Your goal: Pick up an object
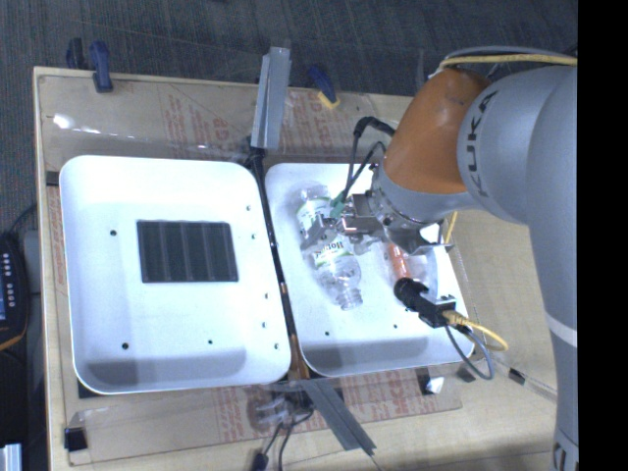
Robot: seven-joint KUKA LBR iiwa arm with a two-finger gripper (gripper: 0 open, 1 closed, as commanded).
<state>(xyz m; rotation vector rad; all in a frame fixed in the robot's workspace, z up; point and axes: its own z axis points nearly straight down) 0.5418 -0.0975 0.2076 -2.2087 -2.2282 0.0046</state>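
A: Where's the gripper (339, 226)?
B: Low in the right bin (294, 337), over a clear plastic bottle (334, 258) near the bin's middle.
A: Open or closed?
B: Can't tell, wrist hides it.
A: Anything else?
B: Orange-red item (396, 260) right of the bottle. Dark grille (187, 251) in the left bin (88, 194).

Single fixed overhead camera, slanted down on both bins (167, 366).
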